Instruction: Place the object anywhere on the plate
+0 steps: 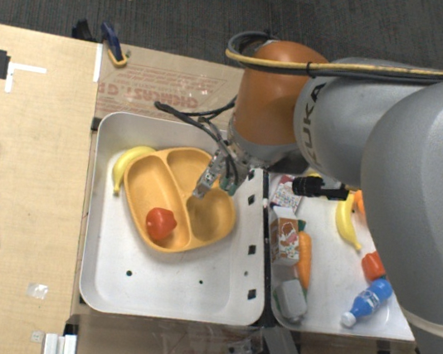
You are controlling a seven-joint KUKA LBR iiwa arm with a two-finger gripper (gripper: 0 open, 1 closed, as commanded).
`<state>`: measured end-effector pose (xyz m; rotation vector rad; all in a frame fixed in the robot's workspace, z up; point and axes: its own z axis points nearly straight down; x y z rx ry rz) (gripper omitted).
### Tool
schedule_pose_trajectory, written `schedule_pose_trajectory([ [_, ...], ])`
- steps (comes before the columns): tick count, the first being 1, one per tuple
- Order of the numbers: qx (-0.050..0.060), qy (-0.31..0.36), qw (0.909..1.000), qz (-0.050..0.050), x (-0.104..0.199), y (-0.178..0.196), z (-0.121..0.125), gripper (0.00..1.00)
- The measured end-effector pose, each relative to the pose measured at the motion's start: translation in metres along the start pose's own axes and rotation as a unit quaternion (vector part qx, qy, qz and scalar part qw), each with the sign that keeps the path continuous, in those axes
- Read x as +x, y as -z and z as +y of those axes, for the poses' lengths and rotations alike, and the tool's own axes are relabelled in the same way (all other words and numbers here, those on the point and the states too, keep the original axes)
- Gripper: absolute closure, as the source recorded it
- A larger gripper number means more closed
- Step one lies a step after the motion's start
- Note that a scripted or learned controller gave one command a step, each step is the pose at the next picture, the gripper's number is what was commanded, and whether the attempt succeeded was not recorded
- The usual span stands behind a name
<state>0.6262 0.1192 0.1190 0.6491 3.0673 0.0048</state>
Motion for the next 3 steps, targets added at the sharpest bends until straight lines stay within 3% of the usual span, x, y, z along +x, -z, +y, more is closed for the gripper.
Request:
schedule_pose_trajectory([
  [1,0.001,0.0,1.0,0.001,0.0006,-0.0017,-0.0009,0.0],
  [2,0.0,-0.001,1.0,0.0,-0.0006,0.0082,-0.0008,1.0],
  [3,0.0,-0.001,1.0,0.0,-0.0006,0.0081,-0.001,0.0],
])
